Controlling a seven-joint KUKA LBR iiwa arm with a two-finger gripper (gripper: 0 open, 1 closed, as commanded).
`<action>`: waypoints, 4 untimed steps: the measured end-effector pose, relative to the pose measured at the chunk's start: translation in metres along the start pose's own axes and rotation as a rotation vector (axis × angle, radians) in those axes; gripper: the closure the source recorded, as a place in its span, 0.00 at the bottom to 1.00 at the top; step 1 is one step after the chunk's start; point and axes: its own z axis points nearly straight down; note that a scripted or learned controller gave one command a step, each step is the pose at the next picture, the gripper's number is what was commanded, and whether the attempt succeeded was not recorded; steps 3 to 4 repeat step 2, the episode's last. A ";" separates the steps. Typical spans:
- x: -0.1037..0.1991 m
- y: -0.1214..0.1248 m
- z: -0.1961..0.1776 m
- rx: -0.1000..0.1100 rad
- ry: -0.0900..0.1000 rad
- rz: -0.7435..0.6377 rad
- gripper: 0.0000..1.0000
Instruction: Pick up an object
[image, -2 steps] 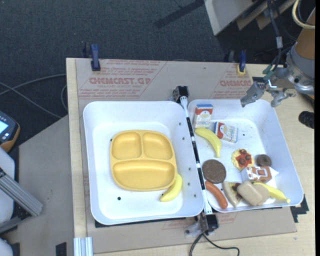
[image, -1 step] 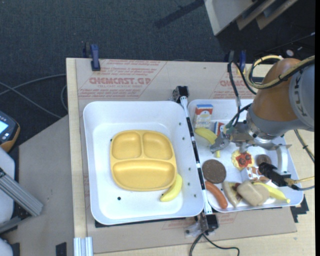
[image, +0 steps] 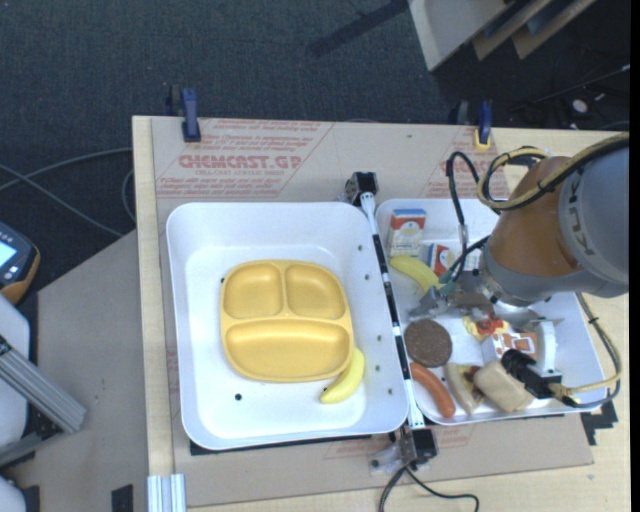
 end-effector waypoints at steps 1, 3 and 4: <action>0.001 0.092 0.003 0.018 0.001 -0.002 0.00; 0.001 0.092 -0.008 0.011 0.001 -0.001 1.00; 0.001 0.092 -0.008 0.011 0.001 -0.001 1.00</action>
